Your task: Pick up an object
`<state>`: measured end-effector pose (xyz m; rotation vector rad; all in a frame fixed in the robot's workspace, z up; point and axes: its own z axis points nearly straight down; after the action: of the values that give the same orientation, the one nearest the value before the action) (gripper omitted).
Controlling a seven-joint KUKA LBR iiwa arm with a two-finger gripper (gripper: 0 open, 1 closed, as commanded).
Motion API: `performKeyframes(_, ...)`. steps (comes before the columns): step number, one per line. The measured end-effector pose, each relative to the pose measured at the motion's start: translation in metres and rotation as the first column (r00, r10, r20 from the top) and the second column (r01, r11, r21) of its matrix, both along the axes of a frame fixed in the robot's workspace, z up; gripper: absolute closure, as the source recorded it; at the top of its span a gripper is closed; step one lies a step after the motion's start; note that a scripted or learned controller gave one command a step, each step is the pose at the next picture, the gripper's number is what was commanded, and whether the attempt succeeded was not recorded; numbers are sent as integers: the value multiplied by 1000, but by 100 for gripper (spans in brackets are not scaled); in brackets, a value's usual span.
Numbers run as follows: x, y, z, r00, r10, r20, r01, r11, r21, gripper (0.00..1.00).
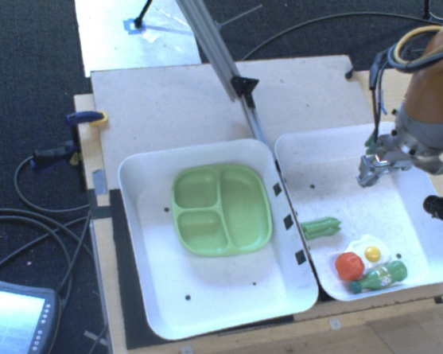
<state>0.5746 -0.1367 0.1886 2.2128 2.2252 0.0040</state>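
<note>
The right bin (pixel 325 169) holds a green pod-shaped item (pixel 321 227) by its left wall. Near the bin's front lie a red tomato (pixel 349 265), a white fried egg with a yellow yolk (pixel 368 252) and a green bottle (pixel 380 275) on its side. My gripper (pixel 370 170) hangs over the right bin's back right part, well behind these items. Nothing shows between its tips.
The left bin (pixel 156 300) holds a green divided plate (pixel 221 209). A grey pole (pixel 213 41) slants across the bench's back toward the wall between the two bins. Cables and a pendant (pixel 10 318) lie on the floor at the left.
</note>
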Motion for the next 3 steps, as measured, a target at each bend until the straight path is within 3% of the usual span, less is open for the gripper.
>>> performKeyframes(1,2,0,38,1000,1,2,-1,1000,0,100)
performKeyframes(3,35,100,29,1000,6,-1,-6,1000,2,100)
